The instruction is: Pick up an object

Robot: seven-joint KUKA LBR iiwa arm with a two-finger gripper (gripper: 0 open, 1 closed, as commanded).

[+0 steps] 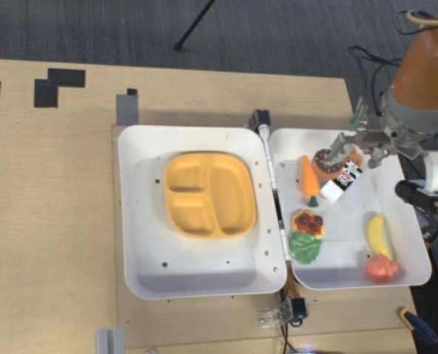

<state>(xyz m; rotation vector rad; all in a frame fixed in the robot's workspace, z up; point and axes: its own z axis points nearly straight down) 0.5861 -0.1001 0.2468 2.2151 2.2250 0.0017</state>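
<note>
My gripper (342,157) hangs over the far middle of the right bin (352,277), at the end of the grey arm with the orange band. It is right over a small brown and orange round toy (326,161), which it partly hides. Just in front lies a white block (331,192) with a black-and-white piece at its far end. An orange carrot (309,177) lies to the left of the gripper. Nearer the front are a pizza slice toy (308,223), a green leafy toy (305,247), a yellow banana (378,236) and a pinkish-red fruit (382,269).
The left bin (141,264) holds a yellow divided plate (206,195). A metal bar (270,175) runs between the two bins. Cables and arm parts (422,190) crowd the right bin's right rim. Tan bench surface (49,198) spreads to the left.
</note>
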